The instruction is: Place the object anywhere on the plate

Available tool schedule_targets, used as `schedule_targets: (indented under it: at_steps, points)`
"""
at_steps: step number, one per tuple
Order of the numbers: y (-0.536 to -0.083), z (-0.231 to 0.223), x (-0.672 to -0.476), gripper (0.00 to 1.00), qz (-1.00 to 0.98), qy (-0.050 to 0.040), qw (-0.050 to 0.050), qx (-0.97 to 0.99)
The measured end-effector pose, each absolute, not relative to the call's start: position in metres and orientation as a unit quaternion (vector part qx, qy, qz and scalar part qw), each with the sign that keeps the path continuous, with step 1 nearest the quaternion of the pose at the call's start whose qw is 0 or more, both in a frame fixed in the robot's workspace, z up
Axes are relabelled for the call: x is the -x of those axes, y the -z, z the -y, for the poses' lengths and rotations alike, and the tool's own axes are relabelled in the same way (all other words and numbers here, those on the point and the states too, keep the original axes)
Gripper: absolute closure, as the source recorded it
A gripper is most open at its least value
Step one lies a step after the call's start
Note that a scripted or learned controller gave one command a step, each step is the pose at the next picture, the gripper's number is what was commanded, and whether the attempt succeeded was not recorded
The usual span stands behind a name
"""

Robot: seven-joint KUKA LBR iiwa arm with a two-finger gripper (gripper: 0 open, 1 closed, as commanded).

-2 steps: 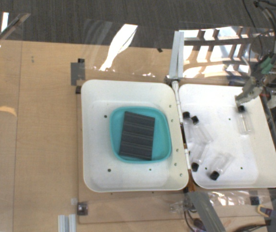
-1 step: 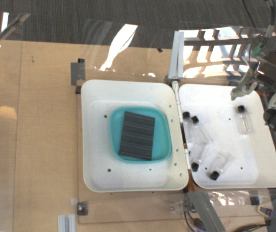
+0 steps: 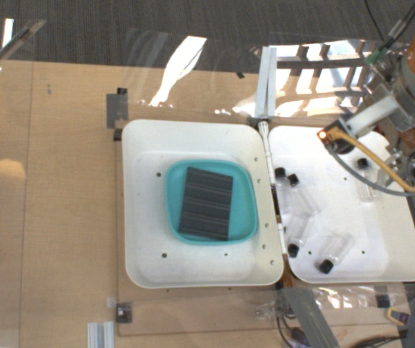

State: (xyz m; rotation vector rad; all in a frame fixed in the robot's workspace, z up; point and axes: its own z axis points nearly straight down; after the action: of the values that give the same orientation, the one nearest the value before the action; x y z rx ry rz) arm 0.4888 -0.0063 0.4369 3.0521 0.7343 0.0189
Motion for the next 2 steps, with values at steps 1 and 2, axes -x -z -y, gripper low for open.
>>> schedule_targets:
  at_steps: [1,2]
  points:
    - [-0.436,0.079,-0.488,0.00,-0.166,-0.0044,0.002,-0.986]
    - [-0.436,-0.001,-0.493,0.00,-0.105,-0.0061,0.001,-0.994]
